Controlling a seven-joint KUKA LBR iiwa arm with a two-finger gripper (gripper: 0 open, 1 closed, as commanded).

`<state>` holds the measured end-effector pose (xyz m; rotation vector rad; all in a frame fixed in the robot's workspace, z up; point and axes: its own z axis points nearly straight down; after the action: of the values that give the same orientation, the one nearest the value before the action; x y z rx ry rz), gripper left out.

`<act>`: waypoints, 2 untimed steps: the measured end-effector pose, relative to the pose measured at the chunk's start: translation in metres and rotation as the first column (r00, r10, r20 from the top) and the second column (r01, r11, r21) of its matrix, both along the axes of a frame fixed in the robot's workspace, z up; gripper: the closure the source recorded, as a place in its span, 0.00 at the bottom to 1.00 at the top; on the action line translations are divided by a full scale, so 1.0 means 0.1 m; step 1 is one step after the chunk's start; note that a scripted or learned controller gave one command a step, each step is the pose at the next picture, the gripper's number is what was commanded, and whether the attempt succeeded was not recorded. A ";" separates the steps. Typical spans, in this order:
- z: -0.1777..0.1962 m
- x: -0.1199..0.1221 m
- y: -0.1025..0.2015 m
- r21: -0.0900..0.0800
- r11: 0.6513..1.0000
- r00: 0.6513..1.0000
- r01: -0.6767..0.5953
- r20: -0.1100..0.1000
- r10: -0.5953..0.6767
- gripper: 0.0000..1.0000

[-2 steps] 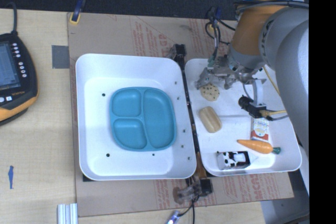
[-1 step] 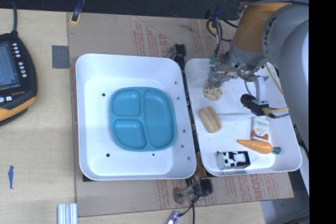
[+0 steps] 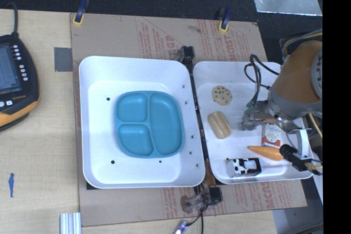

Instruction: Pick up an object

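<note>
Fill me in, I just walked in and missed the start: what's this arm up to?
A grey and orange robot arm reaches in over the right bin, and its claw sits low near the middle of it. Around it lie a cookie, a bread roll, a carrot, a small packet and a black and white toy. The left bin holds a blue divided plate. Nothing looks lifted yet.
</note>
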<state>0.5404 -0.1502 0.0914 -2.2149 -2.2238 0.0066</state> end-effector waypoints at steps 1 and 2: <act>0.00 0.00 0.01 0.000 1.000 1.000 0.000 0.001 0.000 0.00; 0.00 -0.35 -0.45 0.003 1.000 1.000 0.000 0.002 0.000 0.00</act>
<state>0.5058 -0.1956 0.0917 -2.2141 -2.2236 0.0020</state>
